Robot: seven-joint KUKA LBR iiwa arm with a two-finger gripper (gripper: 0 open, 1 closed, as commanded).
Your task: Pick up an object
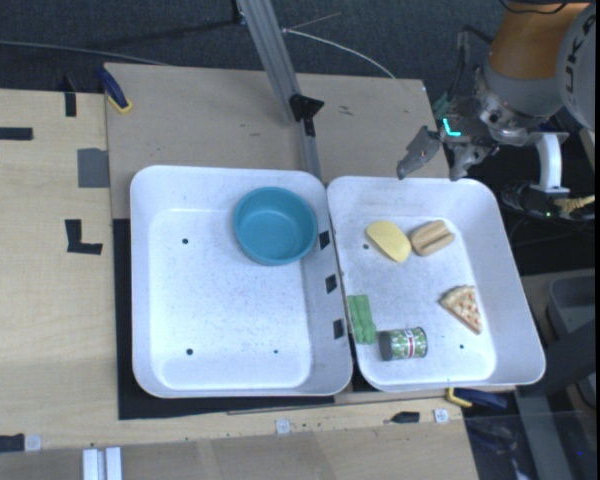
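Note:
My gripper [438,160] hangs open above the far edge of the right bin [500,298], its two dark fingers spread apart with nothing between them. Below it in the right bin lie a yellow lemon-shaped piece [388,240] and a tan bread roll [431,237] side by side. A pizza slice [464,308] rests near the bin's right wall. A small green-labelled can [403,344] lies on its side at the front, next to a flat green packet [361,318]. A blue bowl [274,225] stands in the left bin [180,308] at its far right corner.
A slanted grey metal pole [275,58] crosses the bench behind the bins and ends at the divide between them. Cables run along the right of the bench beside the arm. Black tape marks dot the wooden bench top at left.

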